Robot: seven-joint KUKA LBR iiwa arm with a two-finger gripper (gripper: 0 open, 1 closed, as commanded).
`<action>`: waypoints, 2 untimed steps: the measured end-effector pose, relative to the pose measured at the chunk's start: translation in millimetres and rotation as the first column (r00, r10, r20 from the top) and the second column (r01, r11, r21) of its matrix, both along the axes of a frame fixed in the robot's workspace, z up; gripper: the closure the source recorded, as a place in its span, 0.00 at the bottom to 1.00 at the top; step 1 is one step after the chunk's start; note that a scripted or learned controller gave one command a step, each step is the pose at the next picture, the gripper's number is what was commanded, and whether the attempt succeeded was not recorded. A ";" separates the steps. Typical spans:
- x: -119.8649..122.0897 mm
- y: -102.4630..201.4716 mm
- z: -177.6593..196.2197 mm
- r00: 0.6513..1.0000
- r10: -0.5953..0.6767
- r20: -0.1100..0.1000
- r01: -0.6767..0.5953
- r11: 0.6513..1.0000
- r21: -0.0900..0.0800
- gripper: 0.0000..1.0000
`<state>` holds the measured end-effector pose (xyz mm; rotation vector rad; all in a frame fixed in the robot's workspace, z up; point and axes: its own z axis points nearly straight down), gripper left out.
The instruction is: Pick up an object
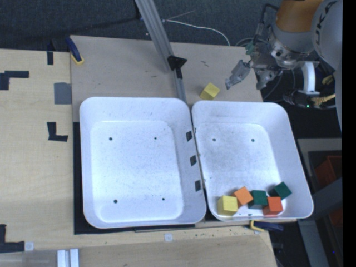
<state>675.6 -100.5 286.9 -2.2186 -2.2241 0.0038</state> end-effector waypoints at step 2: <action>5.8 -6.1 -76.3 1.000 -0.001 0.000 0.001 1.000 0.000 0.00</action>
